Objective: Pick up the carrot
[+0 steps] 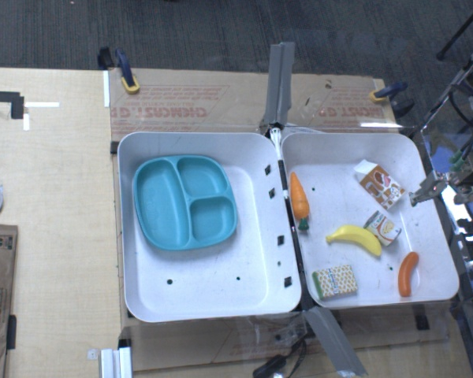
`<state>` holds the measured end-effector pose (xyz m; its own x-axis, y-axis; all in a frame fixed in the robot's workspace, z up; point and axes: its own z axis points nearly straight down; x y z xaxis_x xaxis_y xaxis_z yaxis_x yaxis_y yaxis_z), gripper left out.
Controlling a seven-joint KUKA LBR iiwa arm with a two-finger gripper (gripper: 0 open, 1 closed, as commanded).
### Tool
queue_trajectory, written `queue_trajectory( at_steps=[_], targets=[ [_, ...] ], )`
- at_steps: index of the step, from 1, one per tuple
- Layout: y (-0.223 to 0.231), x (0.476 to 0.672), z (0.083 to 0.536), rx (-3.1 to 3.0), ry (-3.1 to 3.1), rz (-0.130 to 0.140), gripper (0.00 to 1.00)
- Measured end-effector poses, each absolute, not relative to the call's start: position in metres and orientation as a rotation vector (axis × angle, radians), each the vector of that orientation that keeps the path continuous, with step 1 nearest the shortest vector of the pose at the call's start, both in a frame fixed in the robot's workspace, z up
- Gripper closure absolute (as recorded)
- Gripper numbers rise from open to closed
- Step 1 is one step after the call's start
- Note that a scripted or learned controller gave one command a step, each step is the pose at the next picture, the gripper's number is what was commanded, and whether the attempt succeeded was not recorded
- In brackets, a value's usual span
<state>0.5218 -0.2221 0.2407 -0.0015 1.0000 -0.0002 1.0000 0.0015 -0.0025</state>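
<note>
One carrot (299,199) lying in right bin (433,235), tight beside dividing wall. Tool (427,189) hovering at far right rim, well apart; finger state impossible to tell. Risk: wall crowding fingers, carrot rolling away.

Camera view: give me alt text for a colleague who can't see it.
A carrot lies untouched at the left edge of the right bin, with a banana, sausage and small cartons. The left bin holds a blue divided plate.
</note>
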Motion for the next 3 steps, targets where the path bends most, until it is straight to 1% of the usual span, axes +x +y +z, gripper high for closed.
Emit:
queue_trajectory(
  at_steps=[1, 2, 3],
  targets=[
    [-0.222, 0.659, 0.234, -2.092, -2.346, 0.003, 0.00],
    [-0.159, 0.659, 0.179, -1.954, -2.460, 0.002, 0.00],
    [-0.103, 0.659, 0.103, -1.608, -2.699, 0.001, 0.00]
  ],
)
